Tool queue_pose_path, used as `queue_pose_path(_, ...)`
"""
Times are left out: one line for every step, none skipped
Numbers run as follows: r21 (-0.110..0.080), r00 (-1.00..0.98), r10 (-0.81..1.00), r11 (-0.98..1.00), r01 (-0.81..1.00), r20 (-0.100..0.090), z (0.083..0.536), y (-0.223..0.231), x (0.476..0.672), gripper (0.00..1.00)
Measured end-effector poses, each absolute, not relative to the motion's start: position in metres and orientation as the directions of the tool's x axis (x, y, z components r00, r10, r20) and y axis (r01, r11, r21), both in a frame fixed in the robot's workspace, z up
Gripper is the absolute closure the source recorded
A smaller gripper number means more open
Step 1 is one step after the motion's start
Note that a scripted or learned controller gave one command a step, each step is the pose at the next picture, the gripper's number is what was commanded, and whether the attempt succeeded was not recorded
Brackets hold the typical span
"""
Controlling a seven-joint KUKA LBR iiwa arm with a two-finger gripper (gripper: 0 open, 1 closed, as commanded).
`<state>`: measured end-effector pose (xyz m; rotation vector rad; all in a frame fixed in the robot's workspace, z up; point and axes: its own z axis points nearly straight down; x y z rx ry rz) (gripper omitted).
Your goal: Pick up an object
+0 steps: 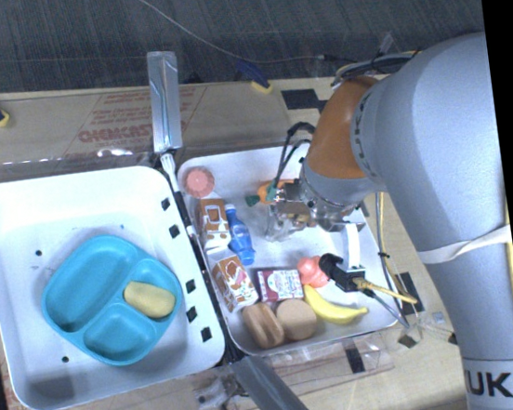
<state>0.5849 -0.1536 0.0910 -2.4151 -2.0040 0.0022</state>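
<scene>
My gripper [284, 220] hangs low over the upper middle of the right bin [377, 319], under the orange wrist band. A blue bottle [239, 234] lies just to its left, and a small orange item [264, 192] sits at its upper left edge. Below it are a red fruit [310, 270], a maroon packet [281, 283] and a banana [334, 307]. I see no object between the fingers from this angle.
Along the right bin's left wall lie a pink round lid [199, 181], a brown box [211, 218] and a brown carton [234, 283]. Two bread rolls [279, 322] sit at the front. The left bin [37, 388] holds a blue divided plate [92, 310] with a yellow lump [150, 299].
</scene>
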Motion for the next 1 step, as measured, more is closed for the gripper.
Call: queue_pose_path(-0.003,0.186,0.983,-0.186,0.983,0.000,0.0913,-0.1546,0.5847,0.00)
